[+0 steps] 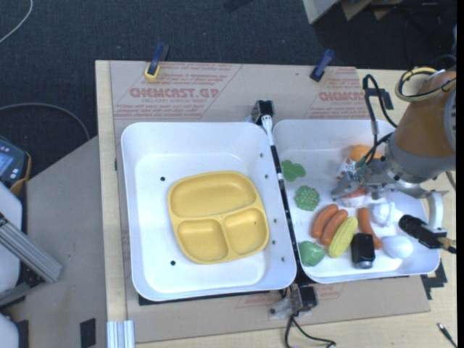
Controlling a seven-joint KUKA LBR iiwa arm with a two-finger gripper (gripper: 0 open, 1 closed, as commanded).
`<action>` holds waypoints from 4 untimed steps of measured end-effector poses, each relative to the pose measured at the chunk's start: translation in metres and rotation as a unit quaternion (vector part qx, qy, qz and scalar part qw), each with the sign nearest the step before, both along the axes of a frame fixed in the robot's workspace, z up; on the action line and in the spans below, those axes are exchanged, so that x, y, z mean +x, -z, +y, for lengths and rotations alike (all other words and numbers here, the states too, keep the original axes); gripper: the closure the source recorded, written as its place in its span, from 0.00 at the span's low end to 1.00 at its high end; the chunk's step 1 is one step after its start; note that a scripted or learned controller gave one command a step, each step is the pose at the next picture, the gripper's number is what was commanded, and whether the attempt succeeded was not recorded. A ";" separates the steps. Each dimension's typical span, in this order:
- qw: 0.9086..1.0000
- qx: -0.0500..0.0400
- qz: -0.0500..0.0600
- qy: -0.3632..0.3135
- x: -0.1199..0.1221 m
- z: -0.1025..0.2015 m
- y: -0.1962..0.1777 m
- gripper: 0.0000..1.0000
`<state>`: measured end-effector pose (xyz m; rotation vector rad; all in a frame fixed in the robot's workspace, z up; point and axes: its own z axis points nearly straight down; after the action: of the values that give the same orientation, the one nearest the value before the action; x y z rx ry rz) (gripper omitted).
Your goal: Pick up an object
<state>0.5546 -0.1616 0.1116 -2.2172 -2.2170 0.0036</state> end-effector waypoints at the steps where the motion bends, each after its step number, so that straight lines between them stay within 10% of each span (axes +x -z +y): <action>1: 1.000 0.000 -0.001 0.000 0.000 0.001 0.028 0.00; 2: 1.000 -0.001 -0.003 0.000 0.001 0.000 0.016 1.00; 4: 1.000 -0.003 -0.007 -0.001 0.014 0.002 -0.106 1.00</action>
<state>0.5690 -0.1597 0.2180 -2.2248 -2.2291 -0.0059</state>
